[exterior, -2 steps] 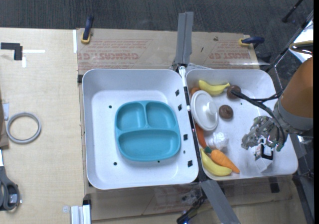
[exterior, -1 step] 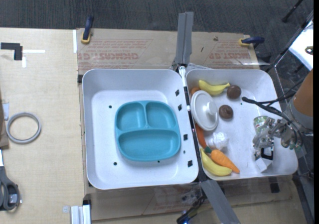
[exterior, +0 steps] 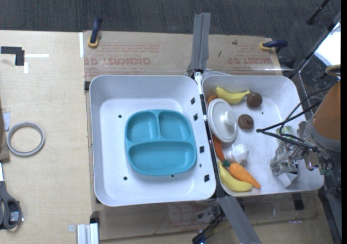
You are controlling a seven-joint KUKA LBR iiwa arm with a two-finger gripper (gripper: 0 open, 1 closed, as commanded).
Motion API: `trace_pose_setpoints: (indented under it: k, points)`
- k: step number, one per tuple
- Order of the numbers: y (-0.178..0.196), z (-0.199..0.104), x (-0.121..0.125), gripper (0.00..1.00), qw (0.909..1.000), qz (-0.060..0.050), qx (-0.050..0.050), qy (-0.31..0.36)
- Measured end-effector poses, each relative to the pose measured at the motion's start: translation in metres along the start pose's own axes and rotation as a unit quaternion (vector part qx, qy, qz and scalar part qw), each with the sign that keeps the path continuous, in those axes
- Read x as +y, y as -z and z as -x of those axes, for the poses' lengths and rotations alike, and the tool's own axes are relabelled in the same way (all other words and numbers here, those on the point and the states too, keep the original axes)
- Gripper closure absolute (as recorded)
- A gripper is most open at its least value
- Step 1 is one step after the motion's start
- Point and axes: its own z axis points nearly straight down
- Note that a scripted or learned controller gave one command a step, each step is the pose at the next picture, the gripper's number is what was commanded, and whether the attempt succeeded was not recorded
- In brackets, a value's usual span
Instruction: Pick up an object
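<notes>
One carrot (exterior: 244, 175), tip lower-right.

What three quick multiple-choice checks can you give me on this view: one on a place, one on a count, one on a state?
1. Where is the teal divided plate?
A. Left bin
B. Right bin
C. On the bare bench

2. How many bananas are in the right bin?
A. None
B. One
C. Two

3. How does the claw stand?
A. High above the left bin
B. Low over the right bin's near right corner
C. Over the plate

Answers:
1. A, it lies flat in the middle of the left bin.
2. C, one banana lies at the far side, another at the near edge beside the carrot.
3. B, it sits inside that corner, apart from the food.
</notes>
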Motion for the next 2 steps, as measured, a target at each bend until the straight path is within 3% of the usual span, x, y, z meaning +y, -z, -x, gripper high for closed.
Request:
trace_pose_setpoints:
  k: [1,2]
  points:
    - [0.000,0.001,-0.013,1.00,0.9784,0.000,-0.001,0.207]
    - [-0.001,0.014,-0.010,1.00,0.9043,0.002,-0.001,0.427]
